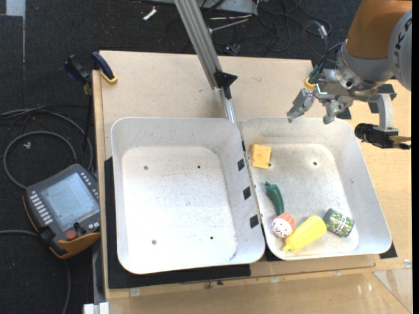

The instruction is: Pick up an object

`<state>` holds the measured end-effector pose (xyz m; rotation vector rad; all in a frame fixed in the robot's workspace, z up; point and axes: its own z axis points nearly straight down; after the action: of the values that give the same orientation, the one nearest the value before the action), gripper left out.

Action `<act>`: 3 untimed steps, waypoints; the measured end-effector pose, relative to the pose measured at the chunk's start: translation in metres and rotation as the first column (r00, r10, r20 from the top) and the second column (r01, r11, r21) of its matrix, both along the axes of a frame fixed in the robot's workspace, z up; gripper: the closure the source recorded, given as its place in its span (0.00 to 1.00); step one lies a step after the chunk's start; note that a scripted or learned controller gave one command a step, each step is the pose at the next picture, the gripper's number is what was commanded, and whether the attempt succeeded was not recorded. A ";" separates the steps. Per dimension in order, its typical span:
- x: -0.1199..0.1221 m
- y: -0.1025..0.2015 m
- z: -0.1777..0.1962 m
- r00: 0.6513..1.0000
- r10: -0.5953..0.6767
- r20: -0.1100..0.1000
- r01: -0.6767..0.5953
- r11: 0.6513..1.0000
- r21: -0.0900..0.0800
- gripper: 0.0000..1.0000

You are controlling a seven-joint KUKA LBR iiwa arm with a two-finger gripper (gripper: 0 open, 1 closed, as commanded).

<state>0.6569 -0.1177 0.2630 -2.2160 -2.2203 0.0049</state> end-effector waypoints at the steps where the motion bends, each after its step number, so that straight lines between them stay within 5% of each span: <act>1: 0.001 0.000 0.003 1.000 0.002 0.005 -0.001 1.000 -0.001 0.00; 3: 0.006 0.010 -0.107 1.000 0.002 0.000 -0.002 1.000 -0.001 0.00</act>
<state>0.6626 -0.1074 0.1563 -2.2144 -2.2223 0.0062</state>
